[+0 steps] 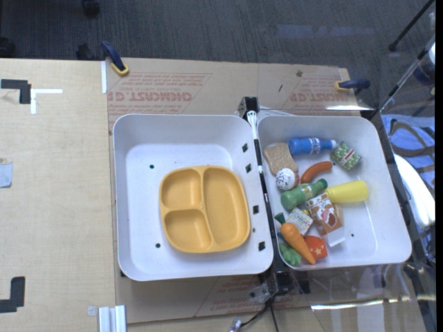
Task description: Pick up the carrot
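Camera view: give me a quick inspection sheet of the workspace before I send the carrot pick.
Surface: cardboard-covered bench bearing two white bins side by side.
Job's things: carrot at the near left of the right bin, lying slantwise among other toys.
Clutter: in the right bin, blue bottle, yellow bottle, green bottle, sausage, bread slice, small packets. A yellow divided plate sits in the left bin.
Grippers: nothing seen.
Cables: dark leads at the near edge, between the bins.
Surroundings: grey carpet, chair castors, blue clamps on the cardboard.
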`<state>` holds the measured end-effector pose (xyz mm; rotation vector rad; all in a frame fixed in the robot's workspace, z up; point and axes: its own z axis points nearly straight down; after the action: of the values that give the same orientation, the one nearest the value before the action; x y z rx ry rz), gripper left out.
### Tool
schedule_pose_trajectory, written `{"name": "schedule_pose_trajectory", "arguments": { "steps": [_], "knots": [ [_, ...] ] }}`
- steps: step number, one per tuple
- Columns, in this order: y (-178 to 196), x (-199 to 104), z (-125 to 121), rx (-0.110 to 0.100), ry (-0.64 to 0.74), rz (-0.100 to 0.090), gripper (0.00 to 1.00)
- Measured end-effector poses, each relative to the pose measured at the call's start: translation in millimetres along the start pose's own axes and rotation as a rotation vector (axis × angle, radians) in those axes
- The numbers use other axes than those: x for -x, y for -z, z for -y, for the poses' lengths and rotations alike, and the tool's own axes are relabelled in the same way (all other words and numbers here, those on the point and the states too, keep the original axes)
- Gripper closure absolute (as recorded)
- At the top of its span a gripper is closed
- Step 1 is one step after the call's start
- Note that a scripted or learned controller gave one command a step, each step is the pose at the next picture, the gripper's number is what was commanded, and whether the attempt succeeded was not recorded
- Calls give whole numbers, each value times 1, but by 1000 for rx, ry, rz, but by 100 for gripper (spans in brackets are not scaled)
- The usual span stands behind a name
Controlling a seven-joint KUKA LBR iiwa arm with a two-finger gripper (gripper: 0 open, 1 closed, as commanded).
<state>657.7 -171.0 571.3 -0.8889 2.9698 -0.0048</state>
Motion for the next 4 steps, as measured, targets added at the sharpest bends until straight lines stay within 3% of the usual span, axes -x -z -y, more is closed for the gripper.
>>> {"name": "schedule_pose_trajectory", "arguments": {
  "steps": [4],
  "knots": [
    [38, 6, 6, -14, -4, 39, 100]
  ]
}}
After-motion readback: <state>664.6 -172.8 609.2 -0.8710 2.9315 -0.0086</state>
